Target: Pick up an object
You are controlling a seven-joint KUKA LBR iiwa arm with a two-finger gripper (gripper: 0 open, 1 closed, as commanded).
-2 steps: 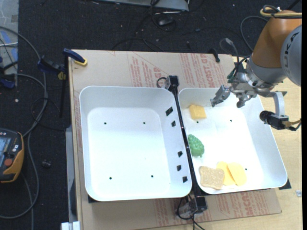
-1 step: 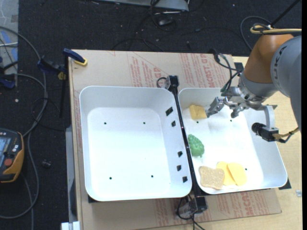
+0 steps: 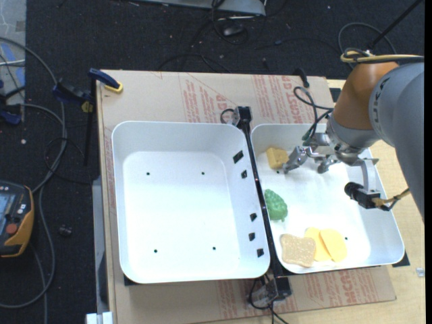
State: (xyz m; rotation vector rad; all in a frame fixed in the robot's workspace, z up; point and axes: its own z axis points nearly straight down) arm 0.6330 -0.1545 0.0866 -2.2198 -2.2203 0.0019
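Gripper (image 3: 307,162) spread open, holding nothing — beside the yellow block (image 3: 276,157) in the right bin (image 3: 385,231).

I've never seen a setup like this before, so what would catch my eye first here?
Probably the big grey and orange arm reaching in from the right, its end effector low over the right bin beside a yellow block. Next, the toy food in that bin: a green lump, a bread slice and yellow slices. The left bin looks plain white.

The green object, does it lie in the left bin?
No. The green object lies in the right bin, close to the divider, above the bread slice.
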